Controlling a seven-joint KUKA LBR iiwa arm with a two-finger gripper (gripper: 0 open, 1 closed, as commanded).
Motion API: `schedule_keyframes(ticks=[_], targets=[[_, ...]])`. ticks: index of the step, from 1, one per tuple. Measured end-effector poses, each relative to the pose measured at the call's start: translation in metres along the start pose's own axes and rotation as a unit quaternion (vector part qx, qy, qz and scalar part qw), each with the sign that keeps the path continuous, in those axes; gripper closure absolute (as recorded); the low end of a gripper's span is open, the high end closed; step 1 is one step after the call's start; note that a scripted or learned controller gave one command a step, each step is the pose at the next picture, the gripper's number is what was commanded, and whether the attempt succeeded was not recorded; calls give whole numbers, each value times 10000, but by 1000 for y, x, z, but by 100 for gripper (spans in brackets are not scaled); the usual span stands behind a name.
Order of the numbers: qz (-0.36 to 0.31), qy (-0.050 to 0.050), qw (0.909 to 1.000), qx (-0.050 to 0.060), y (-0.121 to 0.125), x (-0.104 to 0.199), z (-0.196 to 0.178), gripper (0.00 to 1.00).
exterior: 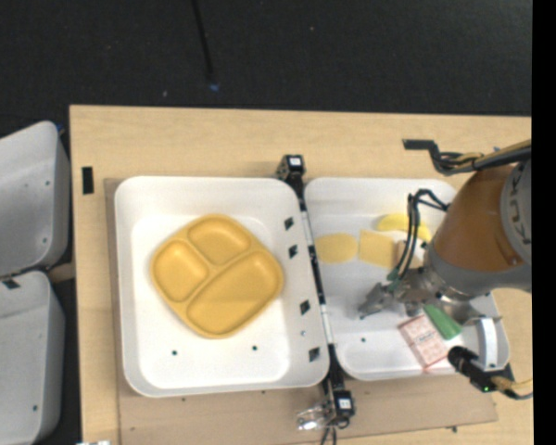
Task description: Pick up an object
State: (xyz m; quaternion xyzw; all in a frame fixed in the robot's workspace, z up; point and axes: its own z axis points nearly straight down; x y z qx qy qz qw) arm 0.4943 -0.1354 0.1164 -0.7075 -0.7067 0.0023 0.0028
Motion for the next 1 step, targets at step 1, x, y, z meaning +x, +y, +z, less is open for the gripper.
schedule_keyframes(ticks=[1], targets=[[6, -2, 10000, -16, 0, -1, 18, 0]])
